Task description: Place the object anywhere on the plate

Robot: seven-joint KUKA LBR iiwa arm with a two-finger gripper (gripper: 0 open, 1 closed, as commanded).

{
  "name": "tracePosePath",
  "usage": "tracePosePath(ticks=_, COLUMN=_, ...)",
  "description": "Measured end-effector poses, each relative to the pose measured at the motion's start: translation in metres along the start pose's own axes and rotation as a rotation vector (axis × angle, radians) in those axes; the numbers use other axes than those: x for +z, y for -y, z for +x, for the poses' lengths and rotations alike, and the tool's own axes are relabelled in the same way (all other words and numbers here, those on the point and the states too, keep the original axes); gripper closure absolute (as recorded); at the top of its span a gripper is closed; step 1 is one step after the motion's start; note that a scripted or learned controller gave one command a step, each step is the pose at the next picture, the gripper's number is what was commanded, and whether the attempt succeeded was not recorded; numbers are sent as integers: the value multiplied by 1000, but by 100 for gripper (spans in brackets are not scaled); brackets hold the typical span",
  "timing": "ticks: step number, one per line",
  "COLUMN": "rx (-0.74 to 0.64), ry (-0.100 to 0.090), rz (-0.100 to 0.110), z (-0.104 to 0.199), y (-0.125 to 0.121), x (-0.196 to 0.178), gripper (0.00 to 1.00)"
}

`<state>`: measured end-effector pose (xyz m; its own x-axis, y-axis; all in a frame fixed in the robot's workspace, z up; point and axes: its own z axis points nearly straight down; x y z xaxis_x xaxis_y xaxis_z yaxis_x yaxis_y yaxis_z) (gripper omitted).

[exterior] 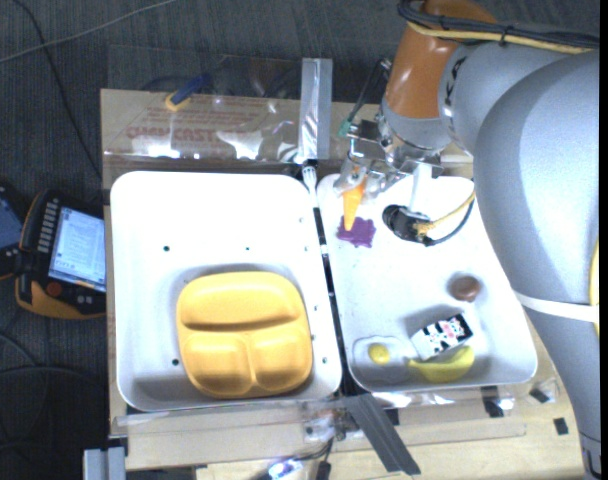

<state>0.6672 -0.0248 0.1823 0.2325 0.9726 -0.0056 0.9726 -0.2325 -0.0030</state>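
The gripper (356,190) hangs low at the right bin's (504,298) far corner, jaws apparently pinching an orange carrot-like piece (353,205), presumably for carrying to the yellow plate (245,332).

Yellow plate (245,332) in left bin (144,208); orange carrot (353,201) beneath jaws (367,176), purple toy (357,232) just below.

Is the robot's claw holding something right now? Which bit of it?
It seems so: the gripper appears to pinch the top of a small orange carrot-shaped toy, which hangs over the right bin.
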Motion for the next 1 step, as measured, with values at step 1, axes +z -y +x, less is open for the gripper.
tracePosePath(ticks=1, rx=-240, ry=-5, rz=1, z=107, y=91, x=0, gripper=100)
